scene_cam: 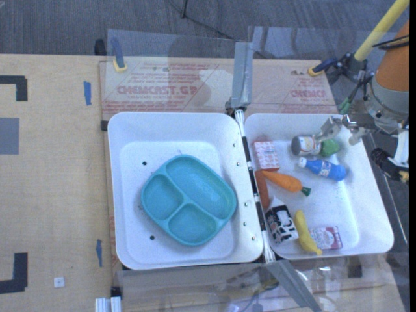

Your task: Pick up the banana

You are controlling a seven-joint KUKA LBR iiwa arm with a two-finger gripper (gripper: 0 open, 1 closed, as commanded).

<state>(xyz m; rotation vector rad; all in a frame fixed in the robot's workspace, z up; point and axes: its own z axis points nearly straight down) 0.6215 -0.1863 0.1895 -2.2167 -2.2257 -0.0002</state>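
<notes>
The banana [305, 232] is yellow and lies lengthwise near the front of the right bin [370, 197], between a black-and-white carton [281, 225] and a small pink carton [327, 237]. My gripper [341, 129] hangs over the bin's far right corner, well behind the banana, under the orange-banded wrist [394, 73]. Its two fingers stand spread apart with nothing between them.
Between gripper and banana lie a grey can [304, 145] with a green item [330, 147], a blue bottle [324, 168], a carrot [284, 181] and a pink box [266, 155]. The left bin [127, 135] holds a teal divided plate [188, 199].
</notes>
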